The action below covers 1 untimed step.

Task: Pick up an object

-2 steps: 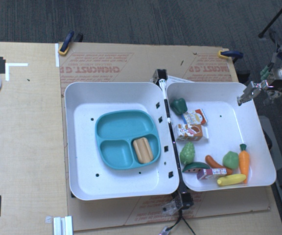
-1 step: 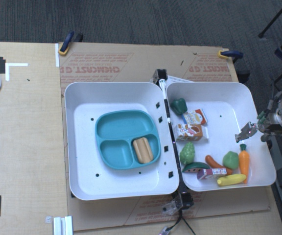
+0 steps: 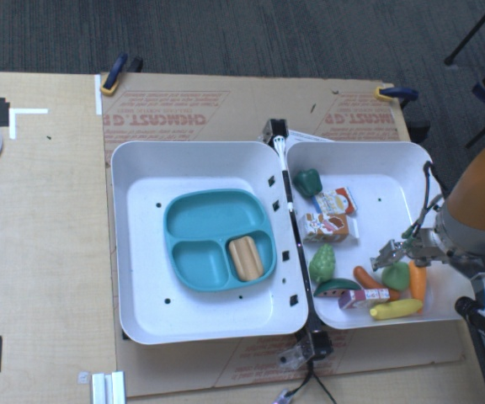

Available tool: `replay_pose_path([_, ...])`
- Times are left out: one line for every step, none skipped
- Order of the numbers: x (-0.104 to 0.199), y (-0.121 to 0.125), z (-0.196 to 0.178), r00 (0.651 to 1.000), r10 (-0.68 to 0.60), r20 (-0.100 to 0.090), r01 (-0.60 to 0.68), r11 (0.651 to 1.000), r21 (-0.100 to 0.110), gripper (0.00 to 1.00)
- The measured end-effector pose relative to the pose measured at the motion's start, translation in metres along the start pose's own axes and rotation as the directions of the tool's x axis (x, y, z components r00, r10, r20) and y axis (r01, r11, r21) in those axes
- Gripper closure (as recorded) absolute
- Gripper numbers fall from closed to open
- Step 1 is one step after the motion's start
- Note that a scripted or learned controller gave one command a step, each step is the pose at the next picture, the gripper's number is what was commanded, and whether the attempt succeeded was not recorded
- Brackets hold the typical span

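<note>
Camera view: gripper (image 3: 391,254), fingers spread, hovers at four o'clock over the green toy vegetable (image 3: 397,276); nothing is gripped, so the pick remains undone.

The arm (image 3: 478,200) enters from the right edge of the frame, at mid-height. Its orange band shows as a rounded mass at the far right, with the grey wrist section directly below it. The wrist extends leftward and slightly downward. The gripper (image 3: 391,256) sits at the end of the wrist, in the lower right of the frame, pointing left. Its metal fingers (image 3: 385,252) are small and blurred; their spacing cannot be determined.
</note>
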<state>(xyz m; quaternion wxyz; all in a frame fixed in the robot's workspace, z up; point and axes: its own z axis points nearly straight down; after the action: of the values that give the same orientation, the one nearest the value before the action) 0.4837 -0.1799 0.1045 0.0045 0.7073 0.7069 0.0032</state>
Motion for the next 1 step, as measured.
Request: replay_pose_path([-0.0134,-0.0006,0.006,1.0,0.0,0.002,0.0,1.0,-0.006,0.0])
